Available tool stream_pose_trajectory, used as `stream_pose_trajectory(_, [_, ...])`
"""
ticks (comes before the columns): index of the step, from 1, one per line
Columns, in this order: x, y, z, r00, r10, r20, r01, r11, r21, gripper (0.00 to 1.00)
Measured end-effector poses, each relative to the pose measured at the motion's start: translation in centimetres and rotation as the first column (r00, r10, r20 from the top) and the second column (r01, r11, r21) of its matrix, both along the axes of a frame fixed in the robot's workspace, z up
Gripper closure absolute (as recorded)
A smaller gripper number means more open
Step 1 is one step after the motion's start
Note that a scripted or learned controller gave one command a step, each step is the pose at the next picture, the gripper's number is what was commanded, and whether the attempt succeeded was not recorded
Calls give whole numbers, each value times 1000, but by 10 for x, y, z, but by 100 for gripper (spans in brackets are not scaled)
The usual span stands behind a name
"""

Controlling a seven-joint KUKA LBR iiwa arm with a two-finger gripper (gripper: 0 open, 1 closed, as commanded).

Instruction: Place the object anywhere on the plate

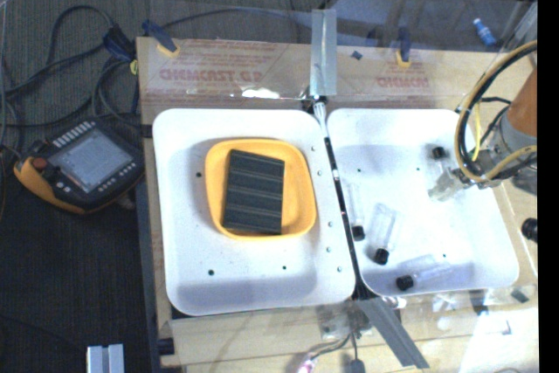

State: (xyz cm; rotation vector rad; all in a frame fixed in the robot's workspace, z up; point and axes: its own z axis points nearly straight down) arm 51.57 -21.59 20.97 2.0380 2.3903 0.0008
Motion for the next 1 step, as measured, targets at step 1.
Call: stream_pose_trajectory(1, [0,0,0,1000,0,0,0,1000,0,0])
